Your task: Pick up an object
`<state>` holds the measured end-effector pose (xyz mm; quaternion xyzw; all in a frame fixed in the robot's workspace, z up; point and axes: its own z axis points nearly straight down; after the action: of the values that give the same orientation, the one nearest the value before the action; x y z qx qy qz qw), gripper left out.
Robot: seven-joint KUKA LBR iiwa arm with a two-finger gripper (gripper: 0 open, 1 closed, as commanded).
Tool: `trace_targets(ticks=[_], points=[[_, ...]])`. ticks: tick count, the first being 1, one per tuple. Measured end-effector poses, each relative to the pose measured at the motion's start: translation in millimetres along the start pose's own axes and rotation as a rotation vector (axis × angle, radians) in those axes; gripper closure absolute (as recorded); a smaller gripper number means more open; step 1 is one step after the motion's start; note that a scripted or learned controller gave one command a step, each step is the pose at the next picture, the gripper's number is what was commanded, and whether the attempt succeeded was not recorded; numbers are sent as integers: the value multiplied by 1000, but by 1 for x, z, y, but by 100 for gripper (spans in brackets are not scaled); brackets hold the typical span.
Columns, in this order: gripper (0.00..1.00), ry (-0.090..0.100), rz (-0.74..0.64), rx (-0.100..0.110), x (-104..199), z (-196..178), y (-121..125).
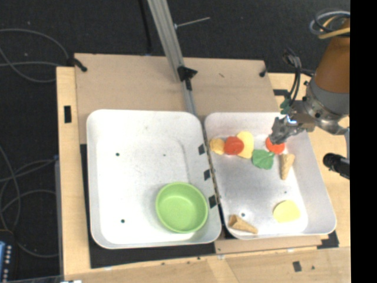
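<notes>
Pincer of the grey arm is hovering over the right bin, just above a small red object; whether anything is sitting between its tips cannot be told; nearby are lying a green piece, a red ball and a tan cone; the left bin is carrying a green bowl.

My arm reaches in from the right, orange band above the wrist, with my tool angled down and to the left.
</notes>
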<state>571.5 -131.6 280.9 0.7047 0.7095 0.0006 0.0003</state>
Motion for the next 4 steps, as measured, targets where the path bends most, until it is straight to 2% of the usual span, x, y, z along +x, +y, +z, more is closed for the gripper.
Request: trace_targets(ticks=[1,3,4], points=[[100,-1,2,2,49,16,11],[100,1,-2,0,149,8,24],[100,-1,0,1,202,27,35]])
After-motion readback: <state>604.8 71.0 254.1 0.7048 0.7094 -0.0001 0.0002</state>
